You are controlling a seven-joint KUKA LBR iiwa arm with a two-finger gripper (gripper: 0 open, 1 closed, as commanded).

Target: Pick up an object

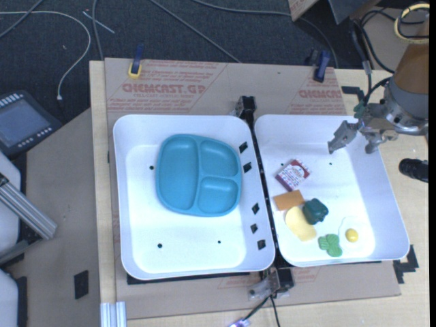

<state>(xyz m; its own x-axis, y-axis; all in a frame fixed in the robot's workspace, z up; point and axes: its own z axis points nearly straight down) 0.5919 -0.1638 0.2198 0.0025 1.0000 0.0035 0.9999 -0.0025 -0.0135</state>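
My gripper point(355, 140) hangs over the far right part of the right bin point(381, 182), its two fingers spread open with nothing between them. Below and to its left lie the small objects: a red and white packet point(293, 175), an orange block point(289, 199), a pale yellow piece point(300, 223), a dark teal lump point(315, 211), a green toy point(331, 244) and a small yellow ball point(351, 235). The gripper is apart from all of them, nearest the packet.
The left bin point(136, 251) holds a blue divided plate point(199, 175). Black clips run along the wall between the bins. Clamps sit on the cardboard at the back, and cables trail over the dark floor beyond.
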